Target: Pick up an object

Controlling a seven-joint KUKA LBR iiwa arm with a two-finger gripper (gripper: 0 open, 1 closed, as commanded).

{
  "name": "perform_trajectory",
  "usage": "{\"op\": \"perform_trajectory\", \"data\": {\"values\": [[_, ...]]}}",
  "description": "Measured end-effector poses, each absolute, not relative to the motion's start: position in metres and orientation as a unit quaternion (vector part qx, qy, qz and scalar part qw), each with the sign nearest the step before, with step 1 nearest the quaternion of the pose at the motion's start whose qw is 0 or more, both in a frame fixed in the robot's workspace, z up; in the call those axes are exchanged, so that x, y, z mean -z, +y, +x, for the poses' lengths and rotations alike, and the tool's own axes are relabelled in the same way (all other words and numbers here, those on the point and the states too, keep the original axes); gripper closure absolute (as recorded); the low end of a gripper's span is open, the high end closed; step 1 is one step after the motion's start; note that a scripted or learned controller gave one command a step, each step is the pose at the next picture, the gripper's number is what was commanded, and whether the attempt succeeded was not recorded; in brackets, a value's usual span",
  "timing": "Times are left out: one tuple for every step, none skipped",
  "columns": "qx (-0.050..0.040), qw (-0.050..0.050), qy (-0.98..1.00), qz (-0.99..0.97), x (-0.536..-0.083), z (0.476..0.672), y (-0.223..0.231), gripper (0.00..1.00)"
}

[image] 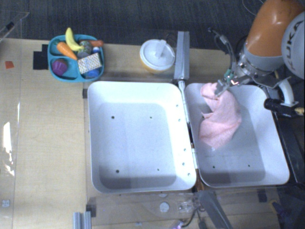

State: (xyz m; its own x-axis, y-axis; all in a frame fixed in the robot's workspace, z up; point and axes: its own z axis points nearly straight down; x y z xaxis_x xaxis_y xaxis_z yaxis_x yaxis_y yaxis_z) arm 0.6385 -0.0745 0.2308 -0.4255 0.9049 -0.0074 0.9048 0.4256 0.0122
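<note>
Progress: we judge the pick underway, lift unfinished | pink cloth [220, 120] in the right bin [274, 168], centre-right of frame | gripper [225, 86] at its upper end; jaws look clamped on a raised fold.

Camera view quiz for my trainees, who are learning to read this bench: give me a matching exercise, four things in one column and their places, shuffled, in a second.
Things:
1. pink cloth
2. blue tray of toy food
3. white lidded container
4. gripper

Places:
A. on the bench beyond the left bin's far right corner
B. at the pink cloth's upper end
C. on the bench beyond the left bin's far left corner
D. in the right bin

Pairs: 1-D, 2-C, 3-A, 4-B
</note>
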Motion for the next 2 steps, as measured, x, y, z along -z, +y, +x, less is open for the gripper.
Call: {"op": "perform_trajectory", "data": {"values": [[-0.0019, 0.004, 0.95, 0.313, -0.187, 0.624, -0.014, 1.0], [-0.0019, 0.004, 0.902, 0.432, -0.187, 0.652, -0.038, 1.0]]}}
